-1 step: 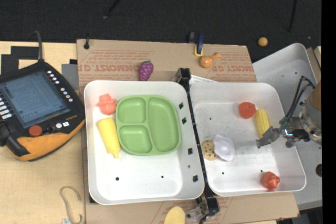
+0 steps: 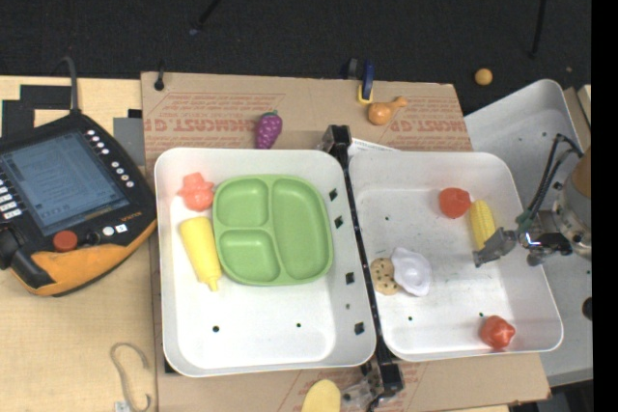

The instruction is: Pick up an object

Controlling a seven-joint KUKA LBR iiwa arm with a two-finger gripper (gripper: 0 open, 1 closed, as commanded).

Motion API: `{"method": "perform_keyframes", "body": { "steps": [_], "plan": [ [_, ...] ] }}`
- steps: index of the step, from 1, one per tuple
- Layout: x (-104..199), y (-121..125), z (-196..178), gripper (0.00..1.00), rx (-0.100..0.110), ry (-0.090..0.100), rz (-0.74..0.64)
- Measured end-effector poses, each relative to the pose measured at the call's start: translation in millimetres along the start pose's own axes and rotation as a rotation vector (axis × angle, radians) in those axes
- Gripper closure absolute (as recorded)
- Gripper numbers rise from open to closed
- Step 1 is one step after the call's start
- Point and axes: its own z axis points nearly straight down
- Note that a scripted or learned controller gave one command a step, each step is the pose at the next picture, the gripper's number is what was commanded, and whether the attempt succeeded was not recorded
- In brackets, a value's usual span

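The right bin [image 2: 526, 198] holds a red tomato-like ball [image 2: 455, 202], a yellow corn cob [image 2: 481, 222], a cookie [image 2: 384, 275], a white crumpled object [image 2: 413, 272] and a red strawberry [image 2: 497, 331]. My gripper [image 2: 491, 251] reaches in over the bin's right rim. Its tip sits just below the corn cob and to the right of the white object. Nothing is visibly held in it.
The left bin [image 2: 251, 333] carries a green divided plate [image 2: 270, 230], a yellow bottle [image 2: 201, 251] and a pink-orange toy [image 2: 195, 192]. Behind the bins lie purple grapes [image 2: 268, 129] and an orange pear-shaped toy [image 2: 384, 111]. A teach pendant [image 2: 68, 198] rests at left.
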Motion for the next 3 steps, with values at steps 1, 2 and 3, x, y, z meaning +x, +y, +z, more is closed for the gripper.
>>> {"method": "perform_keyframes", "body": {
  "steps": [1,2,3],
  "plan": [
    [0,-6,62,0.00,0.006,0.003,-0.002],
    [3,-5,108,0.00,0.000,0.001,-0.002],
    [1,-5,96,1.00,-0.002,0.001,0.003]
  ]
}}
